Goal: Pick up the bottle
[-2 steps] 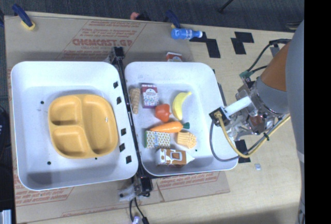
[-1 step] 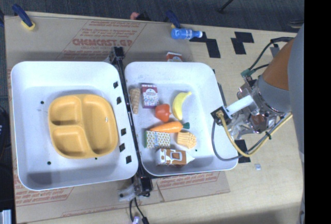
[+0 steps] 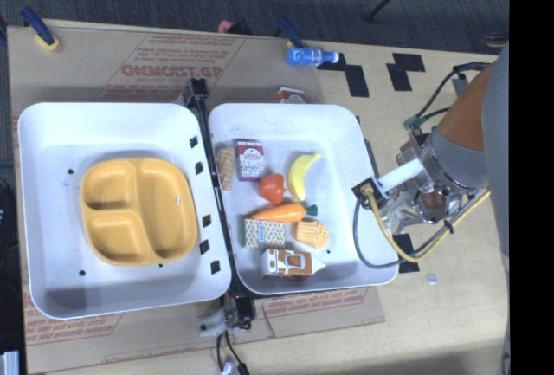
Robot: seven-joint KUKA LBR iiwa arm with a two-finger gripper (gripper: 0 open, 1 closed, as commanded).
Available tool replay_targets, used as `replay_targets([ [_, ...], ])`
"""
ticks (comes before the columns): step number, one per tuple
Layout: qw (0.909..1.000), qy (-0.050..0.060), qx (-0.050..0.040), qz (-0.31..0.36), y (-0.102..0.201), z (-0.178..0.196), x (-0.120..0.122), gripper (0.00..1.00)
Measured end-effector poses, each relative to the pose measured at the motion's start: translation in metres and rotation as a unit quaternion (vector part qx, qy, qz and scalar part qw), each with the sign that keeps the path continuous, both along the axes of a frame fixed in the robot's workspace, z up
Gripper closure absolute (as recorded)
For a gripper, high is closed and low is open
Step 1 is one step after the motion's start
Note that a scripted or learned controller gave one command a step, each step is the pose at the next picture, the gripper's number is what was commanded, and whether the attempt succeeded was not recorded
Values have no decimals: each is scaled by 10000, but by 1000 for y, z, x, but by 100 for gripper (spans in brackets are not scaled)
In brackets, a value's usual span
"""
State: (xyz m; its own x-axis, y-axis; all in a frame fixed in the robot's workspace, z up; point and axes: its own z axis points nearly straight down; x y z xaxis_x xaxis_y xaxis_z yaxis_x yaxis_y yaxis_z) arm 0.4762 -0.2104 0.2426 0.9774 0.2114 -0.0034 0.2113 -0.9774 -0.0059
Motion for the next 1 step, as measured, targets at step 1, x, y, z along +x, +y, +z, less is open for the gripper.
replay_targets([
  [1, 10000, 7, 2, -12, 0, -4, 0, 100],
])
